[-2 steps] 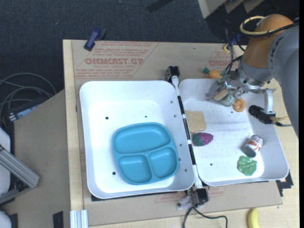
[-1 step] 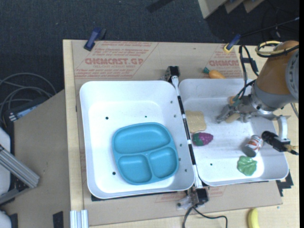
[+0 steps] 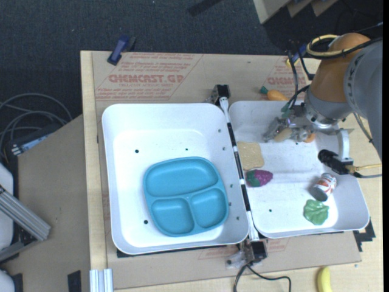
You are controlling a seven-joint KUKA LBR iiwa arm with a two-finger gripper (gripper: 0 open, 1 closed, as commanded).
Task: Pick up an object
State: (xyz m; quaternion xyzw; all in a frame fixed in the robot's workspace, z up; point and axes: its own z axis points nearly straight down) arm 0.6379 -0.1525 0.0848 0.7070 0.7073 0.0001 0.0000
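Your left bin (image 3: 115, 132) holds one blue divided tray (image 3: 185, 194). Your right bin (image 3: 349, 215) holds one tan pad (image 3: 250, 155), purple toy (image 3: 260, 177), can (image 3: 324, 184), green toy (image 3: 315, 212). The end effector (image 3: 285, 128) looks spread, holding nothing.

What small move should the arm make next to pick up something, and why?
Probably lower the gripper toward the tan square piece, the nearest item. The gripper sits over the far part of the right bin, and nothing shows between its fingers; the purple object lies farther off.

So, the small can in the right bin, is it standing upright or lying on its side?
Lying on its side: the can rests lengthwise on the right bin floor, one round end facing the camera.
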